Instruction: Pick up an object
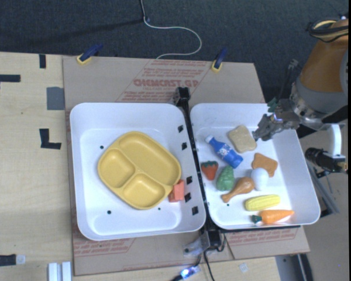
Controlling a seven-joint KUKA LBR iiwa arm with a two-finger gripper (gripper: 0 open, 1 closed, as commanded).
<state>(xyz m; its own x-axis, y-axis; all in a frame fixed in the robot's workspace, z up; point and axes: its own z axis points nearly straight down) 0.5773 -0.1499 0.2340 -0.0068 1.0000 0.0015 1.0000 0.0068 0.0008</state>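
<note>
The right bin (292, 151) holds several toy foods: a tan bread slice (241, 137), a blue bottle (224, 151), a strawberry (209, 170), a green vegetable (225, 178), a drumstick (238, 188), a white egg (260, 176), an orange piece (265, 163), a corn cob (262, 202) and a carrot (274, 216). My gripper (263, 131) hangs over the bin's upper right part, just right of the bread slice. Nothing shows between its fingers.
The left bin (85, 127) holds a yellow divided plate (138, 170) and a small orange block (176, 191) at the plate's lower right. A black divider clip (182, 95) sits where the bins meet. Cardboard and wood bench surround the bins.
</note>
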